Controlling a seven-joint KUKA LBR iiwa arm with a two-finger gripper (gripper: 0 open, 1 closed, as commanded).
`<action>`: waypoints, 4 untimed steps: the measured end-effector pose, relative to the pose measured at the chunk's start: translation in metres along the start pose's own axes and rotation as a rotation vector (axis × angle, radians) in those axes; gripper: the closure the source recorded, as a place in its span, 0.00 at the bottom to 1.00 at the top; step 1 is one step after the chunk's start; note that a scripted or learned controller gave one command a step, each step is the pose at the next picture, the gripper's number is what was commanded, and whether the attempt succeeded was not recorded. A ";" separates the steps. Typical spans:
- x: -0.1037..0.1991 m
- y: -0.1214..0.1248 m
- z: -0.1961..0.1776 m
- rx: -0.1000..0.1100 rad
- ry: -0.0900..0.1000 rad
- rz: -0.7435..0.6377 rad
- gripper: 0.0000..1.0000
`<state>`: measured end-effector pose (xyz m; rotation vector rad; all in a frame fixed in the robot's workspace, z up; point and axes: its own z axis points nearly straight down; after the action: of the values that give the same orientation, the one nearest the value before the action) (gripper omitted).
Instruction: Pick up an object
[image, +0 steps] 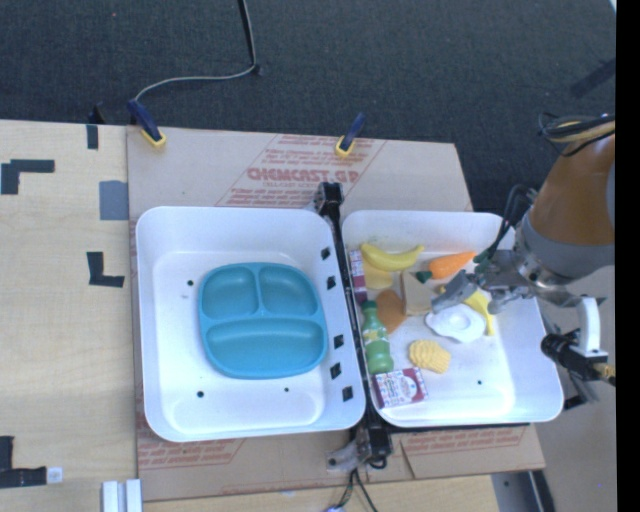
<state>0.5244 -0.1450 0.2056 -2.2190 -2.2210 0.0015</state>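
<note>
Cardboard covers the counter (290, 170) under both bins. My pincer (462, 290) hangs over the fried egg (452, 322) in the right bin (530, 400); whether it is clenched I cannot tell. Nothing lifted yet.

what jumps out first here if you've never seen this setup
The bright blue divided plate lying alone in the left bin catches the eye first. Next is the cluster of toy food in the right bin, a banana and corn among it, with the arm's hand over it.

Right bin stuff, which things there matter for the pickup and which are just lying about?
For the job:
two-finger gripper
yellow banana
orange carrot
white fried egg
yellow corn cob
green bottle

Lying about:
blue divided plate
yellow clamps
</note>
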 end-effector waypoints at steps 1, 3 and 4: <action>0.025 -0.020 0.112 -0.001 0.000 0.001 0.00; 0.043 0.098 0.119 -0.007 -0.006 0.002 0.00; 0.044 0.099 0.108 -0.009 -0.006 0.000 1.00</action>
<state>0.6230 -0.1007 0.0973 -2.2262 -2.2281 -0.0017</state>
